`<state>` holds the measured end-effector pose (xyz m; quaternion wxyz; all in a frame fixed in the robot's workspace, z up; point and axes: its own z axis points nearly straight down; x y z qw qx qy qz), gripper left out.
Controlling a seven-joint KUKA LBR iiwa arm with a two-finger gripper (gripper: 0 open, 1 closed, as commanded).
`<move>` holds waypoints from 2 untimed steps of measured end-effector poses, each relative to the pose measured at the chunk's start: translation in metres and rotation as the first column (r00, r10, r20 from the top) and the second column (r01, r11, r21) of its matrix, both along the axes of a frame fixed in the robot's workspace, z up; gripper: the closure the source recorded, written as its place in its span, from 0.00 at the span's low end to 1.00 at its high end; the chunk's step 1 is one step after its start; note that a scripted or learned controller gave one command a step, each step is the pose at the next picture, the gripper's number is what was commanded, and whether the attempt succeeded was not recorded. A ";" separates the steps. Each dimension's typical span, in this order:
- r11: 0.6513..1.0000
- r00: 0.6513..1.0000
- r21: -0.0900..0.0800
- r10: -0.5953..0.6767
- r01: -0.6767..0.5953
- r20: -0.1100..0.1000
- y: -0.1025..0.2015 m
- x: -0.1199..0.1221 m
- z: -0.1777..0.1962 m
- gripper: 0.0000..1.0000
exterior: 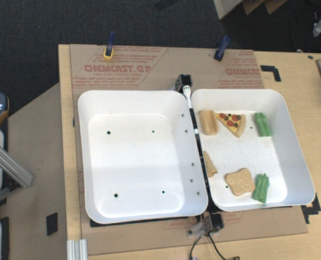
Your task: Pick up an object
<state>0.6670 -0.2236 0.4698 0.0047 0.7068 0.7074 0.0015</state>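
We see toy foods crowding the right white bin (290, 145); the tan bread slice (240, 181) apparently touches a green pod (261, 188), risking a double grab.

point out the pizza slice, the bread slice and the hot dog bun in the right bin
pizza slice (231, 122), camera view, middle of its topped face
bread slice (240, 181), camera view, centre of its top
hot dog bun (207, 122), camera view, middle of its length

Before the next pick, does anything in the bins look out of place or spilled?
Nothing is spilled. One small tan piece lies wedged against the right bin's left wall, which may make it awkward to grasp. The pizza slice, bread roll, toast and green pieces lie flat.
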 end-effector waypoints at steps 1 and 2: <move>1.000 1.000 0.000 0.001 -0.001 0.000 0.001 0.000 0.044 0.00; 1.000 1.000 -0.002 0.002 -0.002 0.001 0.001 0.001 0.053 1.00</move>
